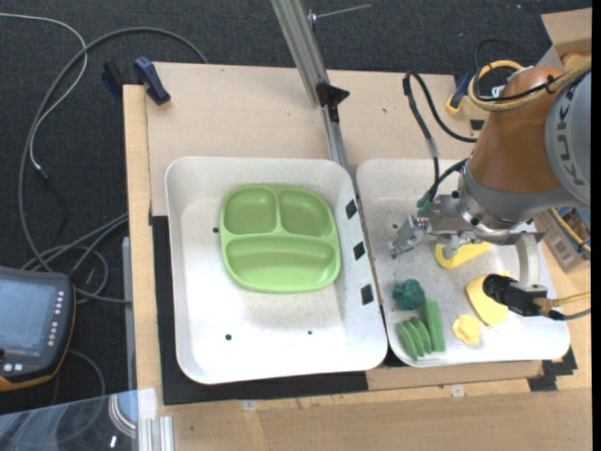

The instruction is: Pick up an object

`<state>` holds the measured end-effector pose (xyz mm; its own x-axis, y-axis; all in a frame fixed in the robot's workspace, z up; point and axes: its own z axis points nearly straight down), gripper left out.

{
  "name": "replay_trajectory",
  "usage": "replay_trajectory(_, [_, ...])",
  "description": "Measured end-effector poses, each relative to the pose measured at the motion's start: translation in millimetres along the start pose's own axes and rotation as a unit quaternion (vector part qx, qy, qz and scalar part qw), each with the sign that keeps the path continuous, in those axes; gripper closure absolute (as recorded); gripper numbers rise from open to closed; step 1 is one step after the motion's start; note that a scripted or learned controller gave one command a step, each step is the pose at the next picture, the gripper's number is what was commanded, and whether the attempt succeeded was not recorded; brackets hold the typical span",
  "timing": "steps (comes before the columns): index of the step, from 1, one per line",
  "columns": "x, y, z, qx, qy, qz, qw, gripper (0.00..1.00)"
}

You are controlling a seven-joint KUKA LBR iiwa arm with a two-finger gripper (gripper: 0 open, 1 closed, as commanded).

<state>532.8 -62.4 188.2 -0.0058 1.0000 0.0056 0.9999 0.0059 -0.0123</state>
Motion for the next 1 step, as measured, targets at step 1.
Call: replay_trajectory(1, [65.2, -36.1, -3.4, -0.003, 0.0, -0.001, 1.0, 0.0])
